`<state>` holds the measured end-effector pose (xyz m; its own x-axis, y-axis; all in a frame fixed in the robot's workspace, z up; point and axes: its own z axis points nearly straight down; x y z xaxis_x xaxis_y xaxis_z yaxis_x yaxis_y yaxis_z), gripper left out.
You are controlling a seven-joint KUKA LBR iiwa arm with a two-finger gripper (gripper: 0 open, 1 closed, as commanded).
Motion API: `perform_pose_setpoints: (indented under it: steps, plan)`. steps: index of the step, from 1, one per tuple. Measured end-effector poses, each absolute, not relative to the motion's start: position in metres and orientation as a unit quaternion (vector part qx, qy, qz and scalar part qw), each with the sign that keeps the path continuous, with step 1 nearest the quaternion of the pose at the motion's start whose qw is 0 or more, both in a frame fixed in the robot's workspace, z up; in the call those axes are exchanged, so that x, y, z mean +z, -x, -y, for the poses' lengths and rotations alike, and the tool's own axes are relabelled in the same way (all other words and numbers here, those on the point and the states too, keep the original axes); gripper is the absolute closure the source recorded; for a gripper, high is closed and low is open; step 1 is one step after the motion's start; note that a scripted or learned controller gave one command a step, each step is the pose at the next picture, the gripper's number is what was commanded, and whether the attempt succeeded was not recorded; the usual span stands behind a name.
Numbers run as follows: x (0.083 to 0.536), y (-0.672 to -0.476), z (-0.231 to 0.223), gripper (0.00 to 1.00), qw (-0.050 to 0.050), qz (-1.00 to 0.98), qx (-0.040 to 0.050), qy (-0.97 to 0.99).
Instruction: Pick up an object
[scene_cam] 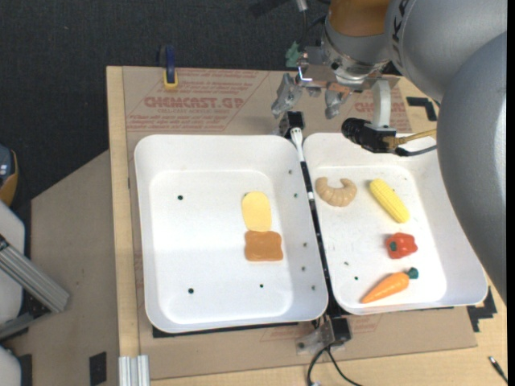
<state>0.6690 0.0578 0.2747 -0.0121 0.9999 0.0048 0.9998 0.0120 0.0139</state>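
My gripper [310, 101] hangs high above the far edge of the bench, over the seam between the two bins, with its fingers spread open and nothing between them. In the right bin [451, 296] lie a tan croissant [335, 190], a yellow corn cob [389, 199], a red pepper [401, 245] and an orange carrot [389, 286]. The left bin [161, 215] holds a pale yellow slice [256, 210] with a brown toast piece [263, 246] touching its near end.
The bins sit side by side on a brown cardboard sheet [209, 95]. A blue and yellow clamp [169, 65] stands at the sheet's far left edge. The grey arm [467, 79] fills the upper right.
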Motion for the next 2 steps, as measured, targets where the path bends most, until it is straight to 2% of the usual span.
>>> perform_pose_setpoints:
  steps: [1,2]
  plan:
    - [0.547,-0.666,-0.133,0.0,0.006,-0.709,0.0093,-0.705]
    - [0.401,-0.662,-0.232,0.0,-0.005,-0.711,-0.0054,-0.704]
